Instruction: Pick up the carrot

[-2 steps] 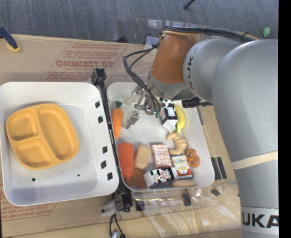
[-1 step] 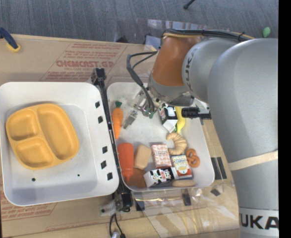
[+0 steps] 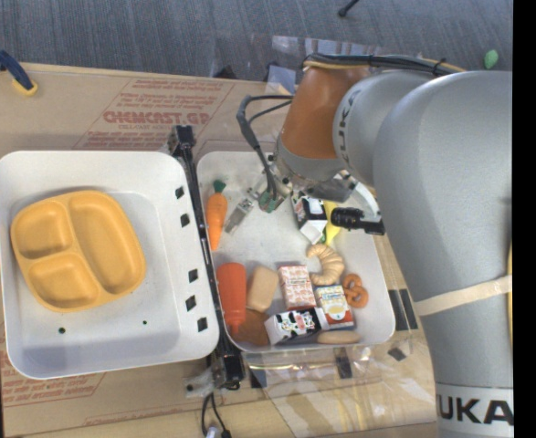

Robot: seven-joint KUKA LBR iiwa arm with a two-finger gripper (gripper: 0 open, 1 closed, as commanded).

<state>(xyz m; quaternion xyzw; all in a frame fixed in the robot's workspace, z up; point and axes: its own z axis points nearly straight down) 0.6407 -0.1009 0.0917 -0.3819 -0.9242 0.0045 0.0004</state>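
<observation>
On the left, a yellow divided plate (image 3: 76,248) sat in the left bin (image 3: 12,354). In the right bin (image 3: 384,322), the carrot (image 3: 215,219) lay against the left wall, untouched. Just to its right the pincer (image 3: 254,202) hovered nearby, fingers apart and holding nothing. By this look, the grasp and lift were not yet done.

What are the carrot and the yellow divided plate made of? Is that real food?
Carrot: most likely a plastic toy; its orange body is smooth and evenly coloured, with a neat green tip. Yellow divided plate: looks like moulded plastic with a soft sheen, rounded compartment edges and one uniform colour. Neither can be confirmed from looks alone.
</observation>
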